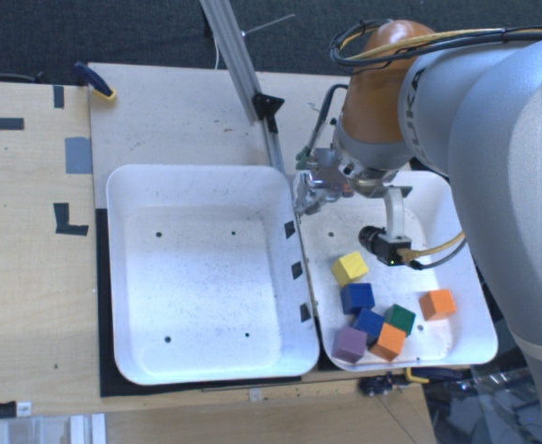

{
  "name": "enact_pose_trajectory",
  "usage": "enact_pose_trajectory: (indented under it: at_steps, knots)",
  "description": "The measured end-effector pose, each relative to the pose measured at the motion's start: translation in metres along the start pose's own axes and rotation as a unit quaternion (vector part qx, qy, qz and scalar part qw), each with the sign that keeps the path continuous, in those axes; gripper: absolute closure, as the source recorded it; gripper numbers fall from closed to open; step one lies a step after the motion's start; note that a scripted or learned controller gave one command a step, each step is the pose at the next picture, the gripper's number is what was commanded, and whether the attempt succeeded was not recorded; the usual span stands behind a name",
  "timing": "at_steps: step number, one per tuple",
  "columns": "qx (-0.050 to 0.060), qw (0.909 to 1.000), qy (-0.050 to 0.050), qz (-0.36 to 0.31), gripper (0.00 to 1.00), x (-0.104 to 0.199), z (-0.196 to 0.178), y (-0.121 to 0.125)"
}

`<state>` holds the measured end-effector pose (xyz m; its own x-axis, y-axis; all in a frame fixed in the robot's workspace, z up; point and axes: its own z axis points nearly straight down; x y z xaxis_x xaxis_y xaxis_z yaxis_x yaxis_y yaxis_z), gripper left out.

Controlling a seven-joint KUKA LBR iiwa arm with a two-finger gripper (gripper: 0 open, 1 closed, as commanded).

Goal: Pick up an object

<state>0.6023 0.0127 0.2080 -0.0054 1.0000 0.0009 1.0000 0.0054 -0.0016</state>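
A grey robot arm (474,128) with an orange band reaches in from the right over two white bins. Its gripper (310,192) hangs above the upper left corner of the right bin (470,336), near the wall shared with the left bin (123,248); its state cannot be told. Below it in the right bin lie cubes: one yellow (351,267), two blue (357,297), one green (400,318), one purple (350,343), two orange (437,303), mostly clustered, touching.

I log colours below the pincer (310,192): yellow cube (351,267), two blue cubes (357,297), green cube (400,318), purple cube (350,343), two orange cubes (437,303). Both bins (197,276) white, left one black-speckled. Counter (30,239) pale tan.
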Motion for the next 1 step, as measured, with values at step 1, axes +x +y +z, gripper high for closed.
enact_pose_trajectory:
  at_steps: [1]
  knots:
    - [-0.001, 1.0, 0.001, -0.001, 1.0, 0.0507, -0.008, 0.011]
